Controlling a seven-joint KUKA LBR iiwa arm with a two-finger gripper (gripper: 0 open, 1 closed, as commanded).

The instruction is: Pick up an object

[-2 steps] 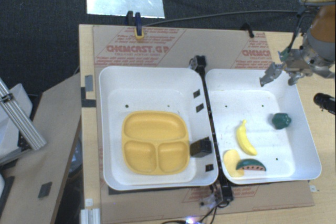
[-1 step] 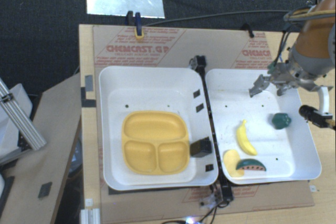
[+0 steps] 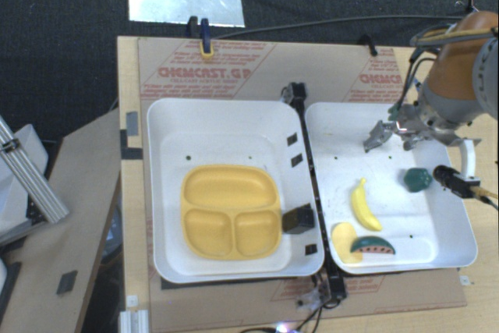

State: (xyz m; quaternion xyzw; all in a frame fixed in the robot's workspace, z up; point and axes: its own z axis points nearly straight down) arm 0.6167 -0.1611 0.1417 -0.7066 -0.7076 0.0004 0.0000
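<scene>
The arm [image 3: 460,66] reaches in over the right bin [image 3: 390,249], with the gripper [image 3: 380,138] low over the bin's bare upper part. Its fingers [image 3: 374,141] look grey and close together, pointing down and to the left, and nothing sits between them; whether they are quite shut I cannot tell.

The things to pick lie well apart from the gripper, lower in the same bin: a banana [image 3: 364,205] near the middle, a green lump [image 3: 417,180] to its right, and at the bottom a watermelon slice [image 3: 373,247] resting against a yellow round piece [image 3: 343,234]. The left bin [image 3: 226,117] holds a yellow tray [image 3: 231,210] with three compartments.

To do this step well, I judge the gripper should choose one lone target and centre over it before descending. The banana seems the best choice: it lies free of its neighbours, and its narrow curved body gives two opposite sides for the fingers, if they straddle it across its width, not along its length. The green lump is small and rounded and could roll or squirt out. The slice and round piece touch, so a grasp there risks catching both or pushing one aside.

All the toys look like smooth, hard plastic, likely slippery; the bins are glossy white with shallow walls
</scene>
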